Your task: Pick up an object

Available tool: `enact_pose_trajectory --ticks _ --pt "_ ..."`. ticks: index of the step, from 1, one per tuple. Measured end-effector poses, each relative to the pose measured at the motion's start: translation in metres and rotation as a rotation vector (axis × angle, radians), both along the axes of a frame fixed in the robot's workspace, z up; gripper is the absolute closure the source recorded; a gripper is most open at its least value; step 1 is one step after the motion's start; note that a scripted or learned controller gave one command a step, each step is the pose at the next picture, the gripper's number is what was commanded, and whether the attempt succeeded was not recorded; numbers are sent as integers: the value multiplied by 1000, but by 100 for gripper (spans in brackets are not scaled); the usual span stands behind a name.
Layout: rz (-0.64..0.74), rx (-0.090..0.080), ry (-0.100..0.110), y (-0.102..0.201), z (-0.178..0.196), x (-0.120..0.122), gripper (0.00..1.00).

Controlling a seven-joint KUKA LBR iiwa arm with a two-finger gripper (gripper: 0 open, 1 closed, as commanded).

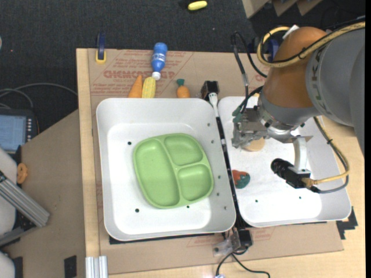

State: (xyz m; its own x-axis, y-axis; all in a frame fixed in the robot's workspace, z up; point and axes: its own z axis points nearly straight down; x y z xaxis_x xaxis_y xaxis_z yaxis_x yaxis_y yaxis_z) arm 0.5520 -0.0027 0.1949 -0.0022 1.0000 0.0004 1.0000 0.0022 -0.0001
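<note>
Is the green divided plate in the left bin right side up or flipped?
Right side up: the green divided plate shows its three hollow compartments facing the camera.

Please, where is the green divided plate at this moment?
In the camera view, the green divided plate lies in the left white bin, about at its middle, left of the claw over the right bin.

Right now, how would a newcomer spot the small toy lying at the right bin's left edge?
Start at the right bin, the one under the arm. Along its left wall, below the gripper, lies a small toy. It is red and green, unlike the tan piece under the gripper.
</note>
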Motion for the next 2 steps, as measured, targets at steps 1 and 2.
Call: enact_pose_trajectory --ticks 1,2 --pt "0 0 1 0 0 0 0" --pt "-2 -3 -22 -31 204 10 0"
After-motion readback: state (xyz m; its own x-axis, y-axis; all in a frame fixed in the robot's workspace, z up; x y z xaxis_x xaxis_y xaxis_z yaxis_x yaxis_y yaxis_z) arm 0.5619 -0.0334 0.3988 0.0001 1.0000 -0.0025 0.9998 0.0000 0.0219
